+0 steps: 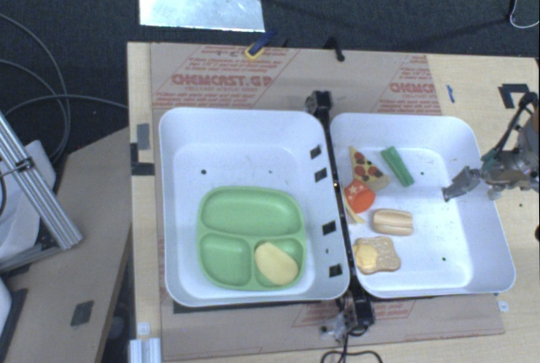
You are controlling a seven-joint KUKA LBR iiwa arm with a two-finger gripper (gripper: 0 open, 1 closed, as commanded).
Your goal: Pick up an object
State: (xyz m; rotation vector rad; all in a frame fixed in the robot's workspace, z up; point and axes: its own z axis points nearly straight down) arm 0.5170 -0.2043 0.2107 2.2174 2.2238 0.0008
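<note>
While the jaws' state is unclear, the green stick (396, 165) lies diagonally, upper-left to lower-right.

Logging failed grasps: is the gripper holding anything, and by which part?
Nothing is held. The gripper hovers over the right bin's right side, apart from the food pieces.

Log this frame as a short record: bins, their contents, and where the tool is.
left bin: green divided tray
tray contents: yellow piece in lower right compartment
right bin: pizza slice, green block, red piece, bread roll, toast slice
grouping: items cluster in the bin's left half
tool: over right bin's right side, apart from the items
held: nothing seen
</note>
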